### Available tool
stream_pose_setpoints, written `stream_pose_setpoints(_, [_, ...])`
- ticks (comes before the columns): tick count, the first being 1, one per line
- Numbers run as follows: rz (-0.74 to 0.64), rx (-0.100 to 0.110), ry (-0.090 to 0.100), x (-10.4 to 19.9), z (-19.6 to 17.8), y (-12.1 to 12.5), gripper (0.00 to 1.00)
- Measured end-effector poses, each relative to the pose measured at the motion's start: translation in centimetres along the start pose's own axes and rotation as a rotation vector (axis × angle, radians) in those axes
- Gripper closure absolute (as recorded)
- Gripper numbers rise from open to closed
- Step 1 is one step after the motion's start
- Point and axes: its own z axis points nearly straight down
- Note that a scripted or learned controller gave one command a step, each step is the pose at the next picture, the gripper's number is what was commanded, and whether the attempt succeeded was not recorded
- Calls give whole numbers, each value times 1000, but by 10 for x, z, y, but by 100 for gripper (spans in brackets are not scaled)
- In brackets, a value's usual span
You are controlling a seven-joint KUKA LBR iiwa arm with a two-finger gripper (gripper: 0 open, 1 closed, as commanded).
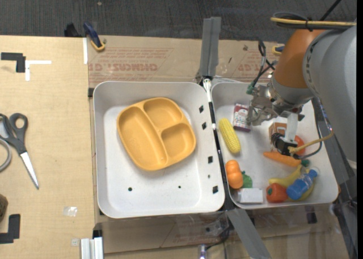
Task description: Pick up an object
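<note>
My gripper [256, 114] hangs low over the back of the right bin [326, 198]. It sits right beside a small white and purple packet [241, 117], at that packet's right edge. In front of it lie a yellow corn cob [229, 135], an orange fruit [233, 174] and a carrot [282, 158]. A red tomato [276, 192], a blue bottle [301, 186], a yellow banana [288, 177] and a white block [250, 196] crowd the bin's front right corner. The wrist hides part of a small brown and orange item [279, 134].
The left bin [105, 190] holds a yellow divided plate [157, 133]. Scissors [18, 145] lie on the wooden bench at the far left. A blue clamp [93, 36] sits at the cardboard's back edge. The arm's grey body [334, 76] covers the right bin's right side.
</note>
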Motion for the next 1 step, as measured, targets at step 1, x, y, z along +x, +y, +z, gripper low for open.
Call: stream_pose_setpoints(1, [0,0,0,0,0,0,0])
